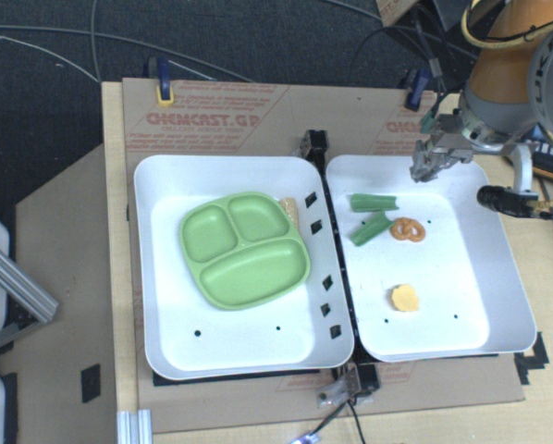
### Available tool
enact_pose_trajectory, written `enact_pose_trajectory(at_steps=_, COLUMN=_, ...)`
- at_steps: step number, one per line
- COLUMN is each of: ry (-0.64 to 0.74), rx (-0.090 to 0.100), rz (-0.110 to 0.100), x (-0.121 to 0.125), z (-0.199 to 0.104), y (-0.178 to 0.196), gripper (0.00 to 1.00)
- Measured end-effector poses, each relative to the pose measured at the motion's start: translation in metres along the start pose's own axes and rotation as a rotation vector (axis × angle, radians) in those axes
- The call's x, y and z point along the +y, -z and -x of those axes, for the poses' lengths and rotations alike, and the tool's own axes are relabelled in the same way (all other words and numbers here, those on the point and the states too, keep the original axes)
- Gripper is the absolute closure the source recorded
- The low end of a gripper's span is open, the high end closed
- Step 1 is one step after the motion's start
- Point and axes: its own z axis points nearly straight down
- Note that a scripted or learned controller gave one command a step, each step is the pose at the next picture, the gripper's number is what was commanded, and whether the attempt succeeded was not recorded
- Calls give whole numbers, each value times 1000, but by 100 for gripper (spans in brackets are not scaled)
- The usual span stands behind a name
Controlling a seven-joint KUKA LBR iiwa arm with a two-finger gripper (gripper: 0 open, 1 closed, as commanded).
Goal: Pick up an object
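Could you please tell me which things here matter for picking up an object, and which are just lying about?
Part of the job:
gripper, over the right bin
two green pieces
pretzel
yellow piece

Lying about:
green divided plate in the left bin
blue clamps on the board's far edge

Blue clamps point(165, 81) (bench's far edge), black cables point(101, 26), dark carpet point(36, 109)
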Motion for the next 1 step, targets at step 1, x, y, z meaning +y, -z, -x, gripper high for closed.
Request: enact_pose_trajectory(at_steps=1, ry=0, rx=0, rz=-1, x=1, z=0, y=27, gripper=100)
